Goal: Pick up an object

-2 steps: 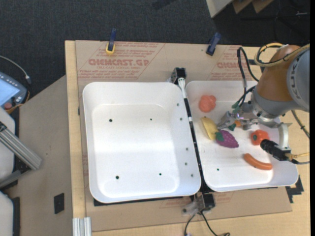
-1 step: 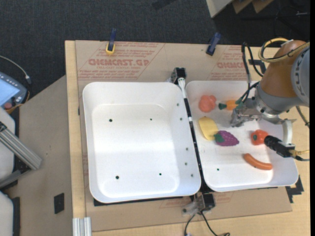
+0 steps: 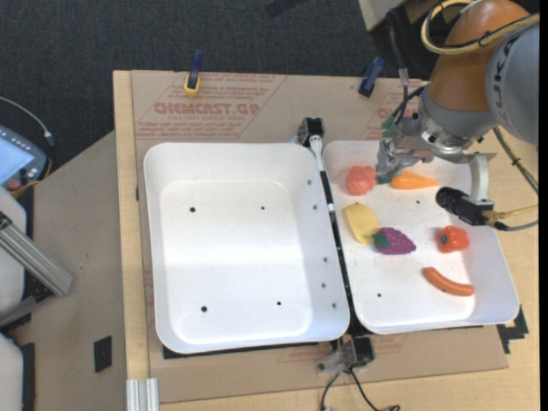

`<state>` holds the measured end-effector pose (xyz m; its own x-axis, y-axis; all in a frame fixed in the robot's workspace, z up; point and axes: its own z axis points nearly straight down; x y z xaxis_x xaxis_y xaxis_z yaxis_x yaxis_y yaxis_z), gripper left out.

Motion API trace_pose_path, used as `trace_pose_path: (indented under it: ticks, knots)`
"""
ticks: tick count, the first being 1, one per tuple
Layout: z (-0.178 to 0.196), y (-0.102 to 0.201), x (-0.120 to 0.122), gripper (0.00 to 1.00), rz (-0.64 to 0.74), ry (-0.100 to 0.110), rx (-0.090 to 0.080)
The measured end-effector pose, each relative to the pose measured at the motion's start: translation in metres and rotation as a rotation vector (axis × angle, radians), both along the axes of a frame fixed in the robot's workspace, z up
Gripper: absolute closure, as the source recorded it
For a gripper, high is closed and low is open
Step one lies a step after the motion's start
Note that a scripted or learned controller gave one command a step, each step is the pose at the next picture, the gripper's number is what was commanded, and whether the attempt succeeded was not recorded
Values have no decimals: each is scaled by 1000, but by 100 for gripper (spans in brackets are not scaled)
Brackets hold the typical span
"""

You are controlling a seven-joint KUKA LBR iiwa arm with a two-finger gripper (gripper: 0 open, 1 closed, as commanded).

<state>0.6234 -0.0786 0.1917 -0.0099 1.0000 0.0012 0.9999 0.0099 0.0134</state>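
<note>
We are holding the gripper low at the far end of the right bin, between the pink fruit and the orange carrot, probably to line up on one, though we cannot tell whether it is apart or together.

Looked down at a slant on a left bin and a right bin, side by side on cardboard. Found the arm reaching in from the right, with the gripper low over the right bin's far end, between a pink fruit and a carrot. Could not tell contact with either. Counted four more toys in that bin: a yellow piece touching grapes near the middle, a pepper toward the right wall, a sausage nearest the camera. Noted a yellow-tipped clamp and a blue clamp at the cardboard's far edge.
</note>
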Motion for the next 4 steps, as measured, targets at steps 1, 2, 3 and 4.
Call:
trace_pose_path:
  ticks: [1,2,3,4]
  knots:
    - [22,-13,-88,100,-13,17,0]
    - [74,40,-102,100,-4,7,0]
    - [189,121,-128,100,2,-1,3]
    - [292,163,-144,100,-3,-1,3]
